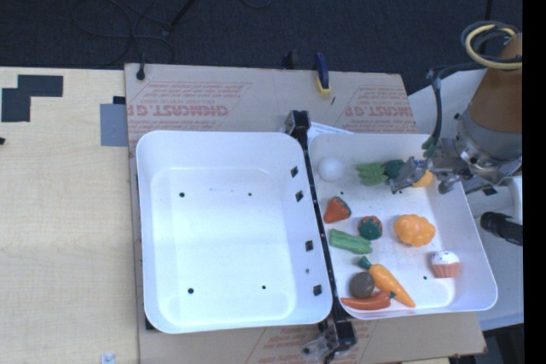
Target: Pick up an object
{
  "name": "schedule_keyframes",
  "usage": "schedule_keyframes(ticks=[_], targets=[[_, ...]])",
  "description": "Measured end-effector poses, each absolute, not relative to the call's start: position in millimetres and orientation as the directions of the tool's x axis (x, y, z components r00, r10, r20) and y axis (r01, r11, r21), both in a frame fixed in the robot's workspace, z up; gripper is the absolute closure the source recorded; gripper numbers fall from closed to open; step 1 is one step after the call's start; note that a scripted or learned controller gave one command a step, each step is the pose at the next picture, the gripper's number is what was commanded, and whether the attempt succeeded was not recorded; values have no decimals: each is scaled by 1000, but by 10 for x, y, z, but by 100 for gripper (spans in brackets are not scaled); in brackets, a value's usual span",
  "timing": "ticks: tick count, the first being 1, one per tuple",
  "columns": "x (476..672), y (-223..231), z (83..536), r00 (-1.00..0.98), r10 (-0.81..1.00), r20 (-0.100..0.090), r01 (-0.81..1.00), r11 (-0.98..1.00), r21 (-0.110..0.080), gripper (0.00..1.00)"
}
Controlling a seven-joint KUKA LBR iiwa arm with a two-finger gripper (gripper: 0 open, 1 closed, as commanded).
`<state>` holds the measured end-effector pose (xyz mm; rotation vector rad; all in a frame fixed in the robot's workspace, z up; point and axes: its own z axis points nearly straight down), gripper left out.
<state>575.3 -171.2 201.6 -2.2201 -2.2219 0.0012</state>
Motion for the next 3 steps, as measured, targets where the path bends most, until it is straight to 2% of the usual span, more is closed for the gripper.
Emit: schedule_keyframes(ticks=[1, 2, 3], targets=[[5822, -1089, 1119, 5, 1000, -10, 1000, -5, 17, 0], [5072, -1262, 869, 5, 1000, -1, 1000, -5, -6, 0], [5097, -1258, 978, 9, 1000, 1, 1000, -9, -3, 100]])
